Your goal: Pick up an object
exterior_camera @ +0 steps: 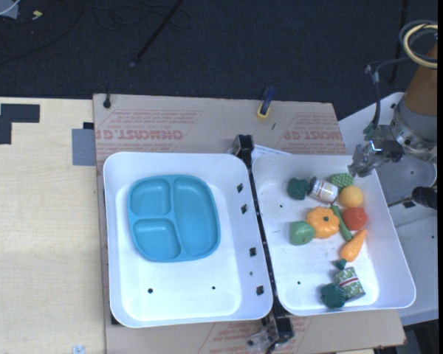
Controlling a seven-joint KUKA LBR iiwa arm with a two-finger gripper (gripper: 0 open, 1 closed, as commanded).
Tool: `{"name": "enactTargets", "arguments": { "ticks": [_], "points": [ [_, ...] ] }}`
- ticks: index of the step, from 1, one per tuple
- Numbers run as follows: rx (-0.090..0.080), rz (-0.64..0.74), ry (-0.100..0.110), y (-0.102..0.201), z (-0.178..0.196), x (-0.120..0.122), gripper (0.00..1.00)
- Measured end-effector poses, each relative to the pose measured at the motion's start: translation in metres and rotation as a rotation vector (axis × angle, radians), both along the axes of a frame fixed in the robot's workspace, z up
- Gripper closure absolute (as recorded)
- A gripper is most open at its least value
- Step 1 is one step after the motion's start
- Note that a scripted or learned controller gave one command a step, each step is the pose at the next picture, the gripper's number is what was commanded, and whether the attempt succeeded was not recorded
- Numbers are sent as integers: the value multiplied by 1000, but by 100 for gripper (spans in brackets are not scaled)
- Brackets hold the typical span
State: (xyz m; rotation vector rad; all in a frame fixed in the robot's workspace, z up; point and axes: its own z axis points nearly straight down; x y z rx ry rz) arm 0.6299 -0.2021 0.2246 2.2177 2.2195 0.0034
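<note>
The round orange plastic toy pumpkin (323, 222) sits mid-cluster in the right white bin (399, 286); it looks light, hard and slippery, so a grip across its widest part seems safest. A green toy apple (301, 233), red tomato (354, 217), yellow lemon (350, 196) and orange carrot (353, 247) crowd it, leaving little finger room. The gripper (363, 161) hovers at the bin's far right rim, holding nothing; whether it is apart or together I cannot tell.

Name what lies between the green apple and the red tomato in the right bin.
In the camera view, the orange pumpkin sits between green apple and red tomato, with a green pod beside it.
</note>
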Motion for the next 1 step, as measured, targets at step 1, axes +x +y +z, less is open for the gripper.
{"name": "enactTargets", "arguments": {
  "ticks": [1],
  "points": [
    [1, 1, 5, 0, 3, 0, 100]
  ]
}}
